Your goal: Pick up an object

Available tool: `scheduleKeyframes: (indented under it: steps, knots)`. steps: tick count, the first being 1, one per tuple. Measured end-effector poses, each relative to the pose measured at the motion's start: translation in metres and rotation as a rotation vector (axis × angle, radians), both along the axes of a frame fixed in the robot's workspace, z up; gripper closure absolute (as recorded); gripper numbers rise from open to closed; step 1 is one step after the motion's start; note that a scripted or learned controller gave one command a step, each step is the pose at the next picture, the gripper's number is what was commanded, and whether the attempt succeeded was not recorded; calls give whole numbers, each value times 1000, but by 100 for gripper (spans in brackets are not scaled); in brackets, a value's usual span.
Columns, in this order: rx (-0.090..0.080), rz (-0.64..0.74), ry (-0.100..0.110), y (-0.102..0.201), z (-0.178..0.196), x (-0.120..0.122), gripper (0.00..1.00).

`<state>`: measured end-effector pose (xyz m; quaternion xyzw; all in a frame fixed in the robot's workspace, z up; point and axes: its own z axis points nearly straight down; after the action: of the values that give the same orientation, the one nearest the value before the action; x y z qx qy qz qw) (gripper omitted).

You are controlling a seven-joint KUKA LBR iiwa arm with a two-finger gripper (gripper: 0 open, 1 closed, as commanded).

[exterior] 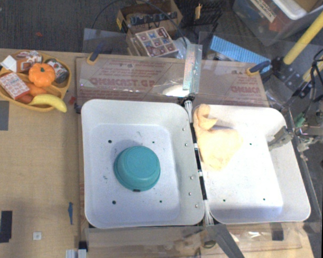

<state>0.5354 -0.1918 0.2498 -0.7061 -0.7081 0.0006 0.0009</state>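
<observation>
You've got a round, smooth teal bowl [137, 168] upside down mid-left bin [93, 123]; a soft crumpled yellow cloth [216, 141] hugs the right bin's [264, 203] left edge. Hand [282, 136] at its right edge; grip unclear.

I count:
- two white bins [98, 118]
- one teal bowl [137, 168]
- one pale yellow cloth [216, 141]
- one yellow dish [4, 88] of toy food
- one banana [48, 101]
</observation>
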Motion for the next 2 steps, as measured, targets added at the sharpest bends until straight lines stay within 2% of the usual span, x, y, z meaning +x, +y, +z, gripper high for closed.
scheduleKeyframes:
  steps: [1, 2]
  knots:
    - [0, 30, 0, 77, -31, 43, 0]
    - [-1, 130, -2, 99, -120, 108, 0]
